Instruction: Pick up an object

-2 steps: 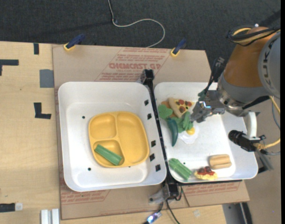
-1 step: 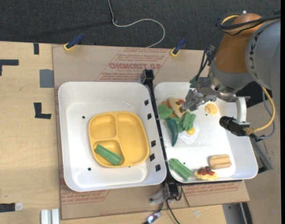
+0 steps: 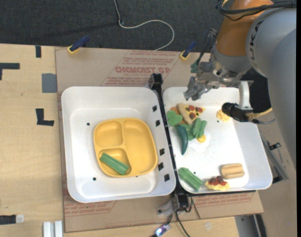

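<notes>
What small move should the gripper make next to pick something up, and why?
Probably a short descent. The gripper hangs at the far edge of the right bin, just above the pizza slice toy in the toy cluster. Nothing shows between its fingers, so lowering onto that slice seems the nearest chance.

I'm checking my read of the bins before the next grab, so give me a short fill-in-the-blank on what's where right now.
1. The yellow divided plate sits in the ____ bin.
2. A green toy vegetable lies in one compartment of the ____.
3. The tool hovers above the far edge of the ____ bin.
4. The toy bread roll lies near that bin's ____ corner, beside a red-and-yellow toy.

Missing words: left; plate; right; near right
</notes>
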Robot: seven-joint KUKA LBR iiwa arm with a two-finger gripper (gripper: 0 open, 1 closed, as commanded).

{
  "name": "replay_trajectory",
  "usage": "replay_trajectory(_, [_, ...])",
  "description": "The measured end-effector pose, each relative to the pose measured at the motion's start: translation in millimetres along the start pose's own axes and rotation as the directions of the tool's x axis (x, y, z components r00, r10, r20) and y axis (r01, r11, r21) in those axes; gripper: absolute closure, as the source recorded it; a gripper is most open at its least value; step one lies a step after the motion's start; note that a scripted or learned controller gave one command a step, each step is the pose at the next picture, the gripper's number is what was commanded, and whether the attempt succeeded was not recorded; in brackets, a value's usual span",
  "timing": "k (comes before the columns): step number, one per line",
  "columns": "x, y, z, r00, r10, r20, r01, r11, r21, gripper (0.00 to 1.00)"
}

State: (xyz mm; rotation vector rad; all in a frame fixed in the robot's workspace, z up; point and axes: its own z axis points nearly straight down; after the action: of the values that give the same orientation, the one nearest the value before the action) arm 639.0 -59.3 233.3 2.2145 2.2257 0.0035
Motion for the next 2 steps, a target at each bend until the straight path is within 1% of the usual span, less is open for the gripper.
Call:
replay_trajectory(1, [9,5,3,1.000,0.004,0.002,-0.004,1.000,0.003,1.00])
replay_trajectory(2, [-6,3,4,1.000,0.006,0.002,-0.006,1.000,0.004,1.00])
